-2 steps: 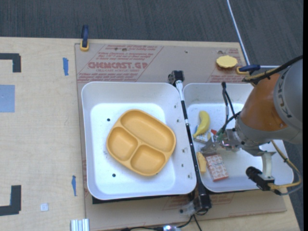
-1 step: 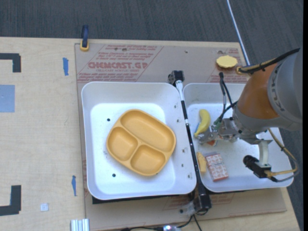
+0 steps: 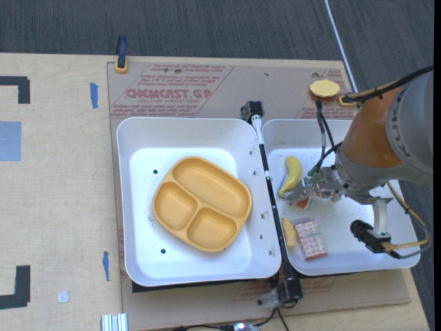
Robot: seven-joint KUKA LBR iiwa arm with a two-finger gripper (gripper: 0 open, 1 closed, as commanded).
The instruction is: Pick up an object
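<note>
End effector (image 3: 301, 194) (grip state unclear), banana (image 3: 292, 174) touching its upper-left side

Two white bins (image 3: 131, 185) sit on a pale brown board printed with red lettering (image 3: 172, 88). The left bin holds a yellow-orange three-compartment plate (image 3: 201, 204). The right bin (image 3: 344, 257) holds a yellow banana (image 3: 292, 174) and a small box patterned in red and white (image 3: 310, 238). The arm (image 3: 386, 133) is grey with an orange band.
</note>
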